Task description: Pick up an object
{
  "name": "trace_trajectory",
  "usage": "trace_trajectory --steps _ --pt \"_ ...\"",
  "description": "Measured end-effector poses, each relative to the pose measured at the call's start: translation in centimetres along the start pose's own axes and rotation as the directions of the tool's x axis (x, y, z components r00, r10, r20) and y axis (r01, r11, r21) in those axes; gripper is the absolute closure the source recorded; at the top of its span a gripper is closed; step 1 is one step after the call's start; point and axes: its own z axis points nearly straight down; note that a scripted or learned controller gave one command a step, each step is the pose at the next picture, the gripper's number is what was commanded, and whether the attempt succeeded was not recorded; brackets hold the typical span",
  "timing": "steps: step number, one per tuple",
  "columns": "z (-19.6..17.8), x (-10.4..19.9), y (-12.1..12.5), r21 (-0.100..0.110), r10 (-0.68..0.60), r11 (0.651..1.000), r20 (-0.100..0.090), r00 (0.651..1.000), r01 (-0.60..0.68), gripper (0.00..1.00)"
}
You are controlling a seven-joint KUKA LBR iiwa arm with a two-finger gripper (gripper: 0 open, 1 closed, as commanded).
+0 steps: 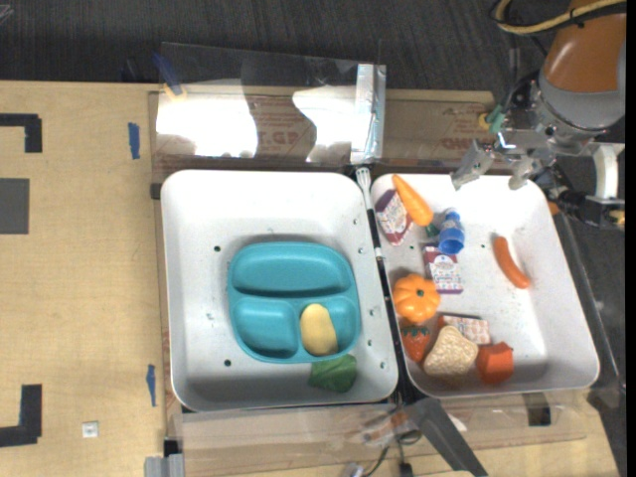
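Observation:
My gripper hangs over the far edge of the right bin, open, with nothing between its fingers. Below it in that bin lie a carrot, a blue bottle, an orange sausage, a small pumpkin, a purple packet, a small carton, a slice of bread and a red-orange block. The left bin holds a teal divided tray with a yellow potato in it, and a green pepper beside the tray.
A clear plastic sheet stands behind the left bin. Brown cardboard runs along the back of both bins. The wooden bench stretches to the left. Cables loop above the arm at top right.

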Motion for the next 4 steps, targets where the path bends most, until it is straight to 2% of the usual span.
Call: trace_trajectory --steps 1,2,3,4 --pt "-1.3 0.2 2.3 -0.004 0.135 0.991 0.001 0.991 -0.135 0.00" --pt "10.9 2.0 -1.5 0.011 0.256 0.967 0.002 0.967 -0.256 0.00" --pt "9.6 1.9 -1.1 0.002 0.258 0.966 0.000 0.966 -0.258 1.00" --pt "5.3 2.1 -0.9 -0.002 0.713 0.701 0.000 0.701 -0.713 1.00"
